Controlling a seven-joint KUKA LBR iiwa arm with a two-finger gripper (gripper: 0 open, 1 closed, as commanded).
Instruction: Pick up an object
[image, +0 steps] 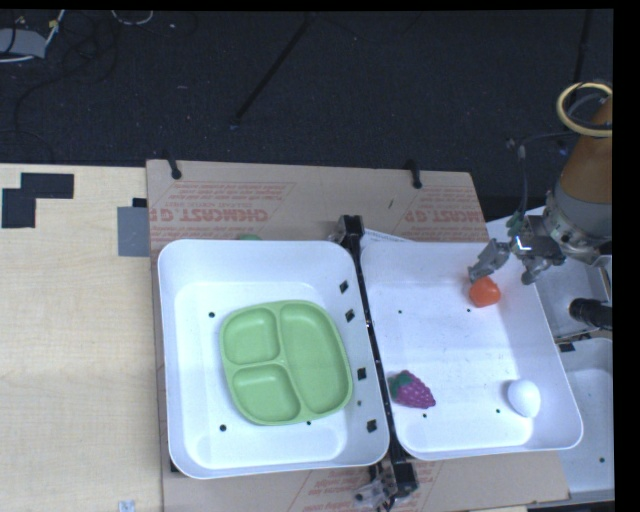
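The jaws (514, 262) hung spread open just above the orange ball (485, 292) in the right bin (450, 440). Approach step, I judged; next they needed lowering, then closing.

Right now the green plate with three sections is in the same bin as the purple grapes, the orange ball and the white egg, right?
Not quite. The camera view shows the green plate alone in the left bin. The purple grapes, the orange ball and the white egg are all in the right bin. The plate does have three sections.
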